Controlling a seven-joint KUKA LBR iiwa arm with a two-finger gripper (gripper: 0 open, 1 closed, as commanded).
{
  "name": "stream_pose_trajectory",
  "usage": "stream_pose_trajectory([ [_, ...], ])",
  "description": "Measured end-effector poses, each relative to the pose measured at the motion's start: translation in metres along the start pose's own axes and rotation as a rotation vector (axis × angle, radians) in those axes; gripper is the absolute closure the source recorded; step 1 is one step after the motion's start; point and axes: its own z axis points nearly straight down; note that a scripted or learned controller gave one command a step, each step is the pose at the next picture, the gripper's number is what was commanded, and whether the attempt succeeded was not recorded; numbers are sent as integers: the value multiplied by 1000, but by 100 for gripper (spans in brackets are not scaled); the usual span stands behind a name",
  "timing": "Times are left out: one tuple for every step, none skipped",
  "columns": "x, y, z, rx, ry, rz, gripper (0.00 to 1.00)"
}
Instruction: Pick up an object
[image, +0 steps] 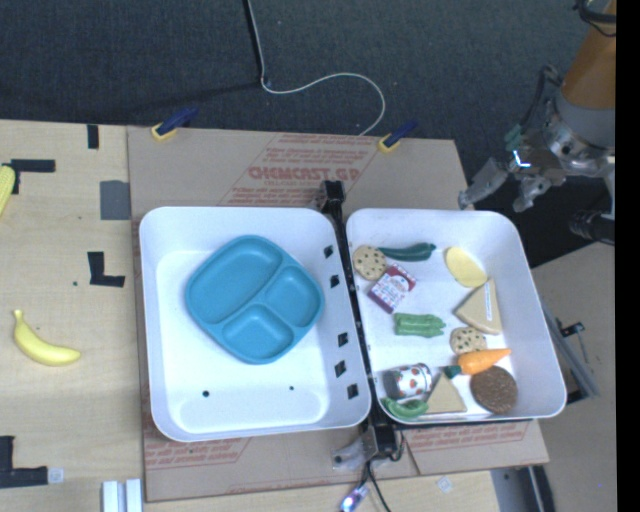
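pincer (520, 178) sits off the right bin's (530, 290) far right corner, above it, fingers spread, nothing between them. right bin holds cookie (368, 262) and green pepper (405, 251) at far left, yellow disc (464, 266) far right, carrot (484, 360) and brown patty (494, 389) near right corner. left bin (160, 300) holds blue tray (254, 298). banana (40, 343) on surface left edge

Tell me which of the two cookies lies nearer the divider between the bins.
The cookie in the right bin's upper-left corner; the other cookie sits further right, by the carrot.
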Motion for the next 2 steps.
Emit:
stream_pose_trajectory([
  [55, -30, -150, -19, -2, -6, 0],
  [122, -71, -261, -15, 1, -7, 0],
])
